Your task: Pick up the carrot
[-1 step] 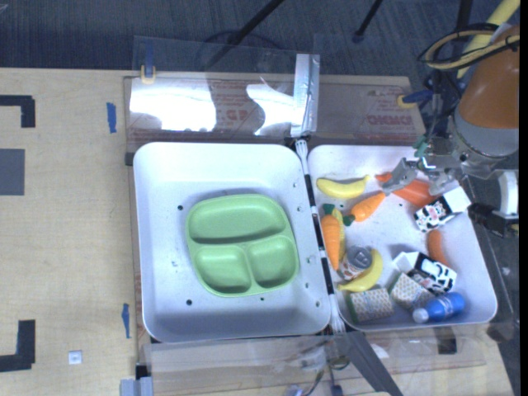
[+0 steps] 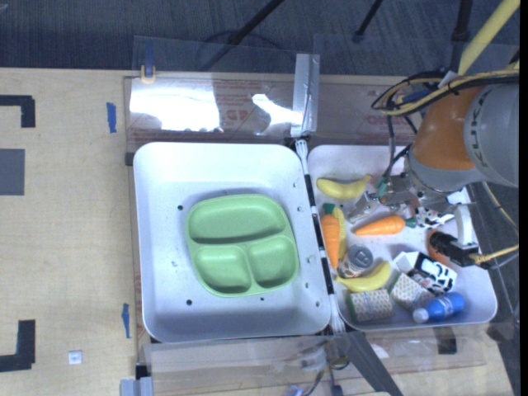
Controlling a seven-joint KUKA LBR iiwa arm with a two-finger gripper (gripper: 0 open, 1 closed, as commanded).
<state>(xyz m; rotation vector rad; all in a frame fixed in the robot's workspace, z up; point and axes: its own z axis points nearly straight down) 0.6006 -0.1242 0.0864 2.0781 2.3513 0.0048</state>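
Carrot-picking is at an early stage here, as far as I can judge. By size, the arm (image 2: 483, 134) comes first: grey with an orange band, reaching in from the right over the right bin (image 2: 487, 304). Beside it, the left bin (image 2: 157, 172) carries a green divided tray (image 2: 242, 244) with 3 compartments. The right bin is crowded with small things.

Among them are 2 carrots. One carrot (image 2: 331, 236) lies lengthwise against the bin's left wall, between a yellow banana (image 2: 342, 188) above and a second banana (image 2: 367, 277) below. A smaller carrot (image 2: 380, 226) lies crosswise near the middle, its tip pointing right. The gripper (image 2: 396, 195) hangs just above this smaller carrot; whether it touches I cannot tell, and its state is hidden in the clutter, so I cannot tell that either.

Smaller still: a round grey can (image 2: 360, 258), a blue bottle (image 2: 440, 307) at the lower right, and a black-and-white spotted toy (image 2: 435, 274).

Nothing appears lifted: both carrots rest in the bin. The grasp and the raise both seem left to do.
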